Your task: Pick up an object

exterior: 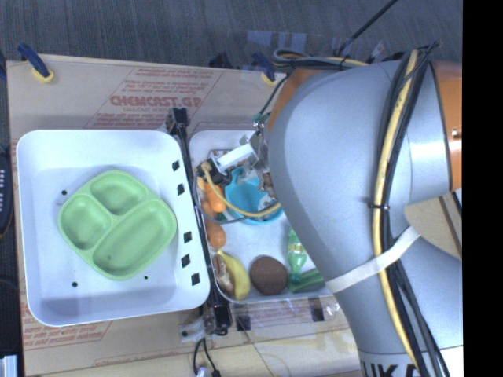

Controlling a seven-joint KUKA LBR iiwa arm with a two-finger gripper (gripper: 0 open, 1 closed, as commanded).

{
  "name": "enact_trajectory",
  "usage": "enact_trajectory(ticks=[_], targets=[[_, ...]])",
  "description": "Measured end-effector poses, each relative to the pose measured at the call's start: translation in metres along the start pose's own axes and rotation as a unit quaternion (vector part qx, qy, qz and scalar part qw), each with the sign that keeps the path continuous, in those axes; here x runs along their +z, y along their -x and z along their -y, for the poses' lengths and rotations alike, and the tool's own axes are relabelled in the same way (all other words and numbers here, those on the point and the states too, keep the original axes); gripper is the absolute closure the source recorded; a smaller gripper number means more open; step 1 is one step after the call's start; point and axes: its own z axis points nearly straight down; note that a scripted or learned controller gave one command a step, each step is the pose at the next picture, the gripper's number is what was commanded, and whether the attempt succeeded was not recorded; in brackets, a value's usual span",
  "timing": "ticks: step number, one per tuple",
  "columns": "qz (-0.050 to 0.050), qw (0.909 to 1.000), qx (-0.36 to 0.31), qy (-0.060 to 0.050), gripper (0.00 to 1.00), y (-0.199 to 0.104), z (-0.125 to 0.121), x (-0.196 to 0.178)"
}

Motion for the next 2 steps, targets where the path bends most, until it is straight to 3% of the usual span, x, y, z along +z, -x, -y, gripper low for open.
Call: enact_trajectory(ticks=[1, 2], targets=[[0.0, 1.0, 0.001, 0.0, 0.0, 0.029, 0.013, 0.0], [0.0, 0.9998, -0.02, 0.0, 0.0, 0.087, 0.014, -0.001]])
